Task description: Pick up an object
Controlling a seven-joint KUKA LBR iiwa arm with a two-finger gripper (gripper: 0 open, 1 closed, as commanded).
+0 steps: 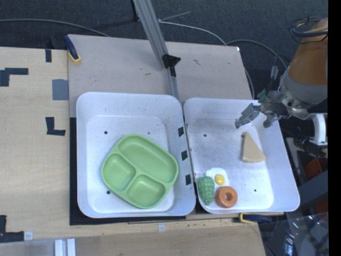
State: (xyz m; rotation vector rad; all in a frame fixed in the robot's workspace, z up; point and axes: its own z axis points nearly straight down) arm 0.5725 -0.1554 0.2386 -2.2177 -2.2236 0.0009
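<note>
Gripper with fingers spread and empty, above the right bin, just beyond the tan wedge; a descent from here risks the fingers striking the wedge's sloped faces, nudging it aside

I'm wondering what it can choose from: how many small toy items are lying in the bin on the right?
4. A tan wedge lies near the bin's right side; a fried egg, a green piece and an orange ring cluster at its near-left corner. None seem hidden.
</note>
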